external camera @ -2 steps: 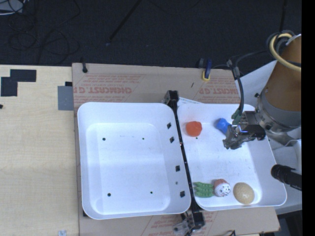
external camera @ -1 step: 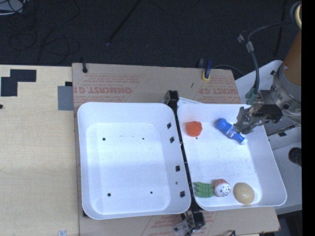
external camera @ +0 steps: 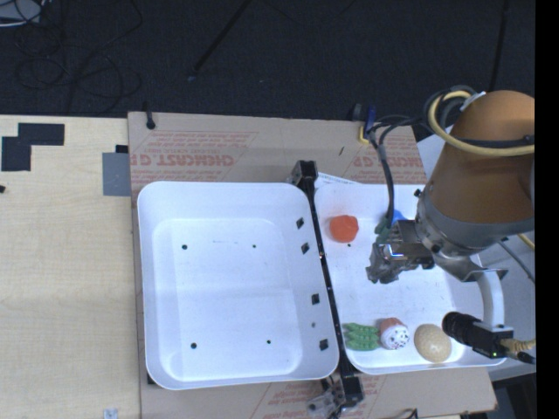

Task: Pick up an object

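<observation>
The arm [external camera: 483,168] comes in from the right of the frame, and its orange band sits over the right edge of the right bin [external camera: 349,291]. The gripper [external camera: 385,265] hangs over the middle of that bin, pointing down and to the left. It is dark and seen from above at a slant, so I cannot tell whether it is wide or narrow, and nothing can be seen held in it.

An orange ball [external camera: 343,228] lies in the upper left part of the right bin, up and to the left of the gripper and apart from it. Along the bin's lower edge three things lie in a row. A green toy [external camera: 359,335] is nearest the dividing wall. Just right of it is a white ball with red patches and dark dots [external camera: 393,334], and a beige egg [external camera: 431,342] is at the right end. All three lie well below the gripper.

A small blue bit [external camera: 397,219] shows just above the gripper, too little of it to tell what it is.

The left bin [external camera: 227,286] fills the centre of the frame. Both bins rest on a sheet of cardboard [external camera: 227,151] on the pale wooden bench [external camera: 61,260].
</observation>
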Robot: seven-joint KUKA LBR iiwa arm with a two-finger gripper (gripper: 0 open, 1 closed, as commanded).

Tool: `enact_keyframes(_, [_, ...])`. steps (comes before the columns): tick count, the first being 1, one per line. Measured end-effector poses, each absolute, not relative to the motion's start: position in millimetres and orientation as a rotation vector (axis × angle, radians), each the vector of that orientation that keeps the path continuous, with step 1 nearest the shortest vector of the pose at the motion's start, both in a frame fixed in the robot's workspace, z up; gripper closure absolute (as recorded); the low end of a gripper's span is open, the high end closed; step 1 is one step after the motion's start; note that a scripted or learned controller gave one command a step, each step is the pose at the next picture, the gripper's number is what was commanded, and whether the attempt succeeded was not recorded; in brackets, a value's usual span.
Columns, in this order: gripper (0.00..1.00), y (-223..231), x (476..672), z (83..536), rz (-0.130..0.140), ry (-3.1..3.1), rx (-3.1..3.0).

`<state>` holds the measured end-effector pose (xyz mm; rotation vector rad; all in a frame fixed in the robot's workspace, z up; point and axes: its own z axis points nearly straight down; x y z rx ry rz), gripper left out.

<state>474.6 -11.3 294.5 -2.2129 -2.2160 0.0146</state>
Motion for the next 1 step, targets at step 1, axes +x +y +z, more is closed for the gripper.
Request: enact_keyframes(1, [1.0, -9.3, 513.5, 390.3, -0.009, -2.228, -2.224])
